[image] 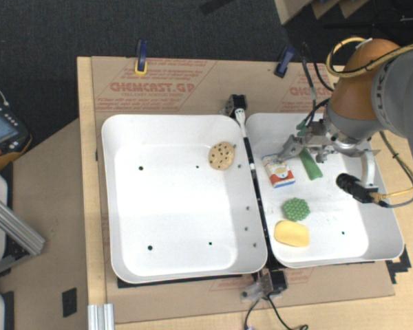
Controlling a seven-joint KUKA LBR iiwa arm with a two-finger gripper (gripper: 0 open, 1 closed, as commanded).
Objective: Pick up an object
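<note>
Closest to the viewer, a small black clip (pixel 272 280) with trailing wires sits at the bench's near edge, just below the seam where the two bins meet. Brown cardboard (pixel 89 184) printed in red covers the bench, and two blue clamps (pixel 141 50) pin it along the far edge.

At the left stands the left bin (pixel 165 205). A round, speckled cookie (pixel 221 155) lies near its far right corner, just short of the right wall.

Across the seam is the right bin (pixel 344 218), which carries the rest. A small red, white and blue carton (pixel 281 172) lies near the bin's left wall, about halfway between the far and near edges. Toward the near edge from it rests a bumpy green ball (pixel 296 209). Just below the ball, and almost touching it, a smooth yellow lump (pixel 291 234) lies close to the near left corner. Right of the carton is a short green stick (pixel 311 165), tilted, with its far end running up under the tool.

The gripper (pixel 308 146) hangs low over the far half of the right bin, directly above the far end of the green stick and just beside the carton. Whether it is clenched or released cannot be told, nor whether the stick is grasped. The grey arm with its orange band (pixel 361 81) comes in over the bin's far right corner. A black fitting (pixel 351 186) with a yellow cable hangs near the right wall.
</note>
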